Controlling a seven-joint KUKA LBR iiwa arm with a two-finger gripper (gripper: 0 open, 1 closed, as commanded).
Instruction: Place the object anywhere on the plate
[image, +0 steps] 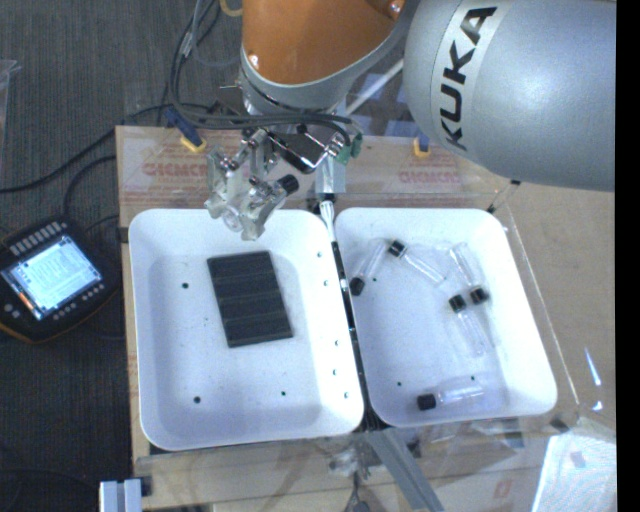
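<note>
Camera view: tool (243, 207) hangs over the left bin's (160, 400) far rim (finger spread unreadable), apart from the clear vials (468, 322) lying in the right bin (520, 385); dark plate (250, 298) sits just below it.

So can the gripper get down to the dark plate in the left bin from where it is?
Probably yes. The gripper hangs over the left bin's far edge, and the dark plate lies flat just below with nothing on or around it.

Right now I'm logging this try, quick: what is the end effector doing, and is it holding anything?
End effector: above the far edge of the left bin, beyond the dark plate; open or shut cannot be told, and nothing can be made out in it.
</note>
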